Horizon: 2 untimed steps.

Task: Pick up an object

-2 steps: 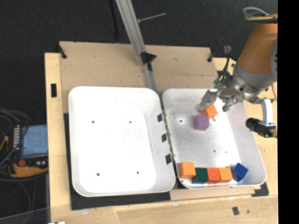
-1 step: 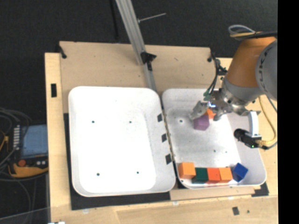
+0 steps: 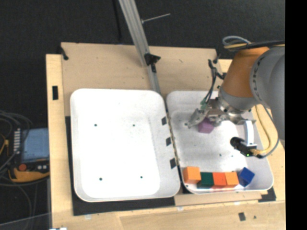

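Reaching in from the right, the arm bends down over the right bin, orange band above the wrist, grey housing running out past the bench's right edge. Wrist tilted toward the left, gripper low over the bin's upper half, near its left wall. Cables loop from the wrist down along the bin's right side.

Purple block sits right at the fingertips, just under and slightly right of them, in the upper-left part of the right bin. Looks like it touches the fingers, maybe sits between them, but the view is too blurred there to say; how far the fingers are apart can't be told, and no hold is visible.

Along the bin's bottom edge a row of blocks, touching or nearly: orange block at the left end, then green block, a second orange, a lighter orange, and blue block at the right end, turned at an angle. All well apart from the gripper.

Left bin lies beside the right one, rims touching along the middle. A grey metal pole slants from the top of the view down to the bench's upper edge between the bins. Blue box and wires sit off the bench's left edge.
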Tool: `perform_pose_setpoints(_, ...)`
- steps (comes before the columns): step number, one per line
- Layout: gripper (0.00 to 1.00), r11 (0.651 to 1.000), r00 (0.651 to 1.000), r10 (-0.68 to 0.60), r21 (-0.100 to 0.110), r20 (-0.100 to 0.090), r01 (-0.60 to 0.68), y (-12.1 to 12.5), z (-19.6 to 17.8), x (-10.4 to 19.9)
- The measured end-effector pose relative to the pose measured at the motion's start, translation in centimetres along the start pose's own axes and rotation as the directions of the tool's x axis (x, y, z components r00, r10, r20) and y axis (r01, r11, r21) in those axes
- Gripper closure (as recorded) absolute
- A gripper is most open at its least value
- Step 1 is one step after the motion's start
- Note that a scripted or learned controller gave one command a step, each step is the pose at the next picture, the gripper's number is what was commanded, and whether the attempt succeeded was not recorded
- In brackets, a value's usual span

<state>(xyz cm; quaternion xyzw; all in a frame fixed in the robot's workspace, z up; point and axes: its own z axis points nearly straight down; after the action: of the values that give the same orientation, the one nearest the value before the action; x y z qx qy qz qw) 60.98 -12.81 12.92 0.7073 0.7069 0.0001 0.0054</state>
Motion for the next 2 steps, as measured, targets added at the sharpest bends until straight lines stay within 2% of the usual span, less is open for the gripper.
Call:
perform_pose_setpoints(1, 1.0, 1.0, 1.0, 0.008, -0.007, -0.004, -0.008, 0.2, -1.4, 0.0)
perform_pose_setpoints(2, 1.0, 1.0, 1.0, -0.004, 0.001, -0.007, 0.004, 1.0, -6.6, 0.7)
